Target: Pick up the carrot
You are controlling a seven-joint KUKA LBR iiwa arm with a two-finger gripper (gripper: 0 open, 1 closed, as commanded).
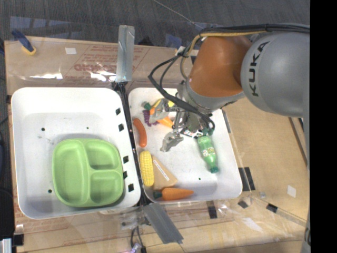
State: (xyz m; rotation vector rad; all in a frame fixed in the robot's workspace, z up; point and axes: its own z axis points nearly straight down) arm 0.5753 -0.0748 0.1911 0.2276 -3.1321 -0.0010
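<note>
Two white bins sit side by side on the bench, and my work is all in the right bin (226, 178). The left bin (31, 104) carries a green divided plate (87, 170) toward its near edge, and it plays no part in this.

My arm (274, 73) comes in over the right bin's far right corner, its orange band above the wrist hanging over the far rim. My gripper (172, 140) hangs below that, over the middle of the bin floor; whether its tips are spread or pressed together I cannot tell, and I see nothing pinched there.

Next in size, a green bottle (207, 152) lies beside my gripper toward the bin's right wall. A corn cob (147, 168) lies along the left wall, its length running far to near. A small reddish sausage (140, 132) lies farther up that same wall. A cluster of small toys (157, 113) sits by the far left corner.

The carrot (176, 194) lies at the near edge of the right bin, close to its near left corner, just past the corn's near end. Its long axis runs along the near rim, left to right. From my gripper it lies toward the near rim, well apart. I judge my coming move must carry me nearward and set my closing line across that axis.
</note>
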